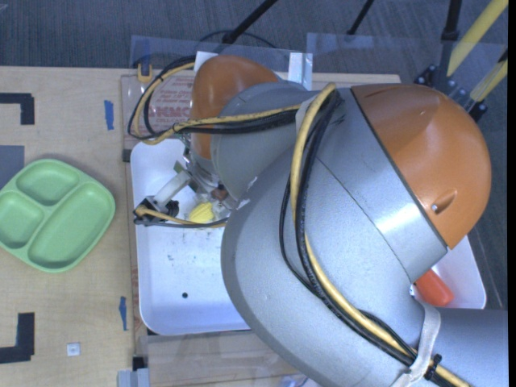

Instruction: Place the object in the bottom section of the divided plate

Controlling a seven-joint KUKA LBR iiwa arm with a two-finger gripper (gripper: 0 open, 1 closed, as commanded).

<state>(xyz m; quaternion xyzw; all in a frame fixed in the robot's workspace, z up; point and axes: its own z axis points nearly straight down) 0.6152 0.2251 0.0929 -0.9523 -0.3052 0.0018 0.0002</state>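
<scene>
While the arm (355, 240) is hunched this far over the left bin (173, 297), honestly you can't see much of the tool (208, 193). It's tucked under the wrist near the bin's upper part, and I can't tell what state it's in. A small yellow object (201, 212) lies on the bin floor just beside it, not visibly gripped. The green divided plate (55, 214) sits well apart on the wooden surface (64, 95), off to the left. An orange thing (436, 289) peeks out in the other bin. My guess is we're at the pick stage. To do it right: get squarely over the yellow piece, grip it firmly, lift straight up past the bin wall, then head for the plate's big lower section.
</scene>
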